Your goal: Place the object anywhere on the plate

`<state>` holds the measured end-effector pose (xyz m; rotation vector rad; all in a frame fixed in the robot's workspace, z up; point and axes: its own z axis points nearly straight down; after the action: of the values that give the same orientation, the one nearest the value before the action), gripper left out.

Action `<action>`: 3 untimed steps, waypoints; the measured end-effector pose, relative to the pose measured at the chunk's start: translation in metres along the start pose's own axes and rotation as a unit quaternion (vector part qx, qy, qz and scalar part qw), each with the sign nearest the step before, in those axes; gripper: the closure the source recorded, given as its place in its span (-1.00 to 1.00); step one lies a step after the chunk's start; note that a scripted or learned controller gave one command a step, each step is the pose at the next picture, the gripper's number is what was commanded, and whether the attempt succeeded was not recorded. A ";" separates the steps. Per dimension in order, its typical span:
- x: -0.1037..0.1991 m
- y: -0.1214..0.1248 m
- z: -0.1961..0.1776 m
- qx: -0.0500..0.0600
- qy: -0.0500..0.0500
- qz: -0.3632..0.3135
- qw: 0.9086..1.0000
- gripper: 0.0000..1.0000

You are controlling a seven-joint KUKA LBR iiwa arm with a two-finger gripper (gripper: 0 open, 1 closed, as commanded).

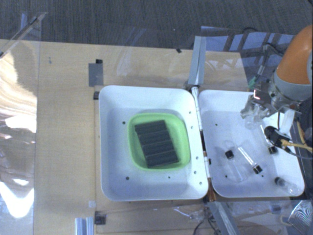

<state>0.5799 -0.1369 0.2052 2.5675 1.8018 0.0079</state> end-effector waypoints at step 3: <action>-0.075 -0.037 -0.156 -0.002 -0.001 -0.055 0.998 -1.00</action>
<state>0.5186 -0.1952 0.3611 2.4607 1.9378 0.0090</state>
